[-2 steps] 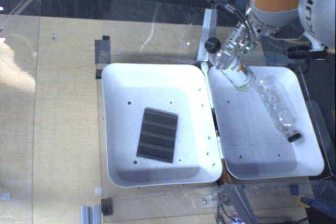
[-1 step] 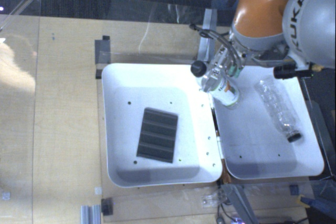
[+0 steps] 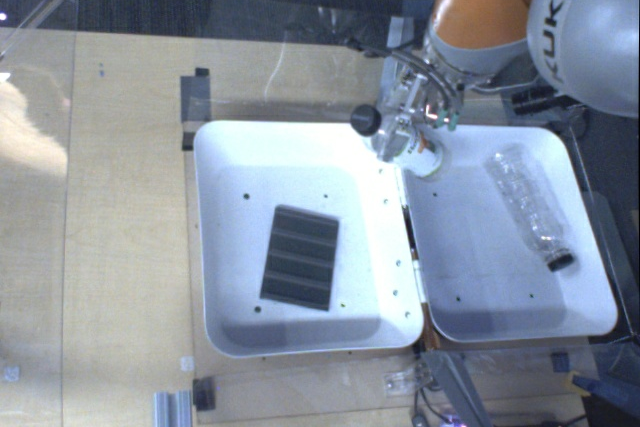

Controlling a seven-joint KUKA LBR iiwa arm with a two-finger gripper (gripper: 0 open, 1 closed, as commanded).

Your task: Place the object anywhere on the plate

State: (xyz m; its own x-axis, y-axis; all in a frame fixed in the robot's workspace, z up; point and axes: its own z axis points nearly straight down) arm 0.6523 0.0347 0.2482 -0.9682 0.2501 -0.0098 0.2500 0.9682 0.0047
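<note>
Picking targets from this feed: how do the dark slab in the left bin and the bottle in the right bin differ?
The slab is dark, flat and ribbed; the bottle is clear and rounded, with a dark cap. The slab lies mid-floor in the left bin; the bottle lies nearer the right bin's far right side. Both lie flat at a slant, apart from the claw.

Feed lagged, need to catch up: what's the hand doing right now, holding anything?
Hand: cannot be told, too blurred. It is above the seam between the bins, away from the clear bottle in the right bin.
</note>
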